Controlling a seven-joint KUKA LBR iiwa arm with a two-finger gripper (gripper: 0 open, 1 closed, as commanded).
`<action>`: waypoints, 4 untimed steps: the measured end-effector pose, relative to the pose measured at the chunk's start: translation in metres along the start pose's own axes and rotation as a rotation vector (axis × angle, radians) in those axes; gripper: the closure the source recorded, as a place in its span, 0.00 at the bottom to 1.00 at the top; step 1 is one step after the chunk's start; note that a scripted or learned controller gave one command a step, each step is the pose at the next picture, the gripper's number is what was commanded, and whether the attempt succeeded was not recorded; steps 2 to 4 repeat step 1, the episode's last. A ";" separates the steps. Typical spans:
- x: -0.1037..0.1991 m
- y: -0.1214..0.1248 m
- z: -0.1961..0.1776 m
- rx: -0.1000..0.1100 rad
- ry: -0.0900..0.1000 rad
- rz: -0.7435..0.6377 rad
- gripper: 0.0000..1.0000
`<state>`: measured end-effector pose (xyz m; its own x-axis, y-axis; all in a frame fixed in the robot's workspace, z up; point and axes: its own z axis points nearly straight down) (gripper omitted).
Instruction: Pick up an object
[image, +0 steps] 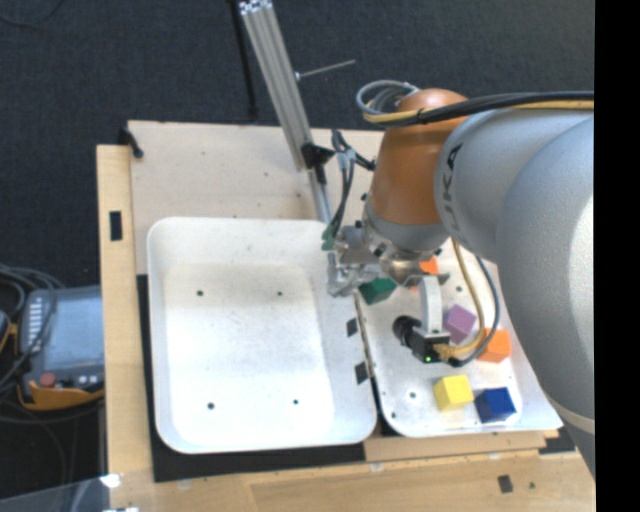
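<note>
Light is even and fairly bright, falling from above. The left bin (240, 340) glares near white, its surface detail mostly washed out. The dark floor (120, 60) stays dim and grainy. Shadows are soft and short, gathering beneath the arm (500, 190). The arm's grey casing looks slightly soft, nearest the lens. The coloured blocks read clearly.

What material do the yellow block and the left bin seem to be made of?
Yellow block: probably foam or painted wood; flat, even colour, matte, no shine. Too small to be sure. Left bin: most likely plastic; smooth white surface, rounded moulded corners, faint dark specks and scuffs from wear.
</note>
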<state>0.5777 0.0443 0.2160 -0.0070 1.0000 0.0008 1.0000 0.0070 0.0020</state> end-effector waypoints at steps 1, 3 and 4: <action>0.043 0.016 -0.007 0.000 0.001 0.000 1.00; 0.043 0.016 -0.007 0.000 0.001 0.000 1.00; 0.043 0.016 -0.007 0.000 0.001 0.000 1.00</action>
